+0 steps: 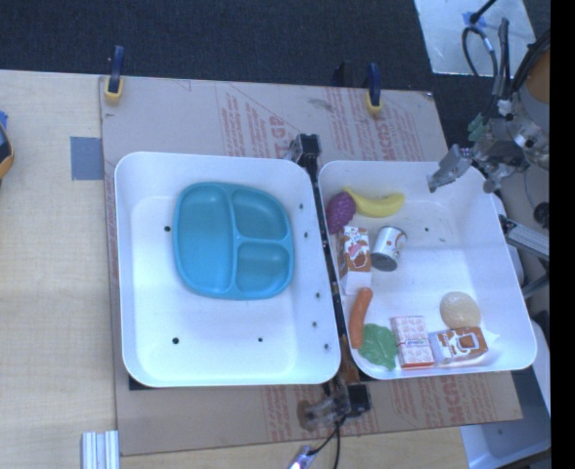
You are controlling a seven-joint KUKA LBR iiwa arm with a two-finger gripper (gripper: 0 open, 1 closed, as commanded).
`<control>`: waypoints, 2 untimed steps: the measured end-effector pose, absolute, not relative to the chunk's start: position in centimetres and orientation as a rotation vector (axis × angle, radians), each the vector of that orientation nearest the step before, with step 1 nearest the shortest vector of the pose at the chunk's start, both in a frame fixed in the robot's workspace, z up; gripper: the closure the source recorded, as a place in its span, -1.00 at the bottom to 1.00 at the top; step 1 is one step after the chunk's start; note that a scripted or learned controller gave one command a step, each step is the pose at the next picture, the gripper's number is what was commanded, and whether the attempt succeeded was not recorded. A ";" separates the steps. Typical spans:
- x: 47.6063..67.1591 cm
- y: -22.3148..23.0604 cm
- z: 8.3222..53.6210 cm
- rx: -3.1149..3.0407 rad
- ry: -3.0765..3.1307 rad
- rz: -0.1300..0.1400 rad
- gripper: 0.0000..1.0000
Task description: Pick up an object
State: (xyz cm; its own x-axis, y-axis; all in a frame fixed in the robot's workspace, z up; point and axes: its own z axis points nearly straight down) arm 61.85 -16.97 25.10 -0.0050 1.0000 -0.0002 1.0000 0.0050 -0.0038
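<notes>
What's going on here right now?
The arm's end effector hovers over the far right corner of the right bin, holding nothing. That bin holds a banana, a can, a carrot and other toy food. The left bin holds a blue divided plate. Nothing has been picked up yet.

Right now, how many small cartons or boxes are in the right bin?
3. One carton stands near the bin's left wall, beside the can. Two boxes lie side by side at the near edge: one next to the green item, another right of it.
</notes>
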 end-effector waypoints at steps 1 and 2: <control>65.5 -12.6 9.0 -2.211 -2.225 0.007 -1.00; 60.0 -11.0 9.2 -2.215 -2.224 0.007 -1.00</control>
State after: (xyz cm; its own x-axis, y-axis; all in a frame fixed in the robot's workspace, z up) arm 60.01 -11.05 9.16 -0.0042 1.0000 -0.0013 1.0000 0.0042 -0.0047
